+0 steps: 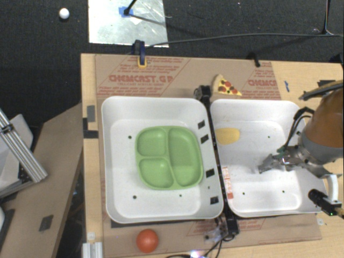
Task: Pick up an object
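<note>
My gripper (267, 165) hangs low over the right bin (269, 200), in its right half, with the arm's orange band (327, 127) just above it at the view's right edge. Nothing shows in its grasp. A flat yellow object (227, 136) lies on the right bin's floor near the left wall, well to the left of the gripper and apart from it. In the left bin (115, 198) sits a green divided plate (169, 157).
A toy pizza slice (227, 86) lies on the cardboard just behind the right bin. A red-orange ball (147, 240) rests on the bench in front of the left bin. Black clips (206, 139) line the wall between the bins.
</note>
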### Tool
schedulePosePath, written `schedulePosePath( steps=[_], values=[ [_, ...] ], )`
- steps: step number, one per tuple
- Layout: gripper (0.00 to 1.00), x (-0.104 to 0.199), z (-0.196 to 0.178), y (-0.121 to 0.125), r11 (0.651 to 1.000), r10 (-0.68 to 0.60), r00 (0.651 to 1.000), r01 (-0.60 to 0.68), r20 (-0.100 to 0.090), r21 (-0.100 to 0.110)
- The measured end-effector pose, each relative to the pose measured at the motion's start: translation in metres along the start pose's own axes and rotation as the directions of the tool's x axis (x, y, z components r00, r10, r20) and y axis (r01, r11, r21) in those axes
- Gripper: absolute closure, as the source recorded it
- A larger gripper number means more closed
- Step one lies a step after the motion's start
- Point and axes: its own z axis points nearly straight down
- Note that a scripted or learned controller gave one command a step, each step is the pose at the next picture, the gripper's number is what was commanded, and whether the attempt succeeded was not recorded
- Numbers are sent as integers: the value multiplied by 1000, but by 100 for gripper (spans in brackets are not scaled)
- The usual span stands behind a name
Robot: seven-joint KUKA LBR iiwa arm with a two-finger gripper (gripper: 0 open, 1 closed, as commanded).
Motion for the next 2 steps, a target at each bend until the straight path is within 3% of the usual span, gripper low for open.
schedulePosePath(
  steps=[1,2],
  values=[
    [0,0,14,1,1000,0,1000,0,1,-2],
    [100,0,3,2,1000,0,1000,0,2,-6]
  ],
)
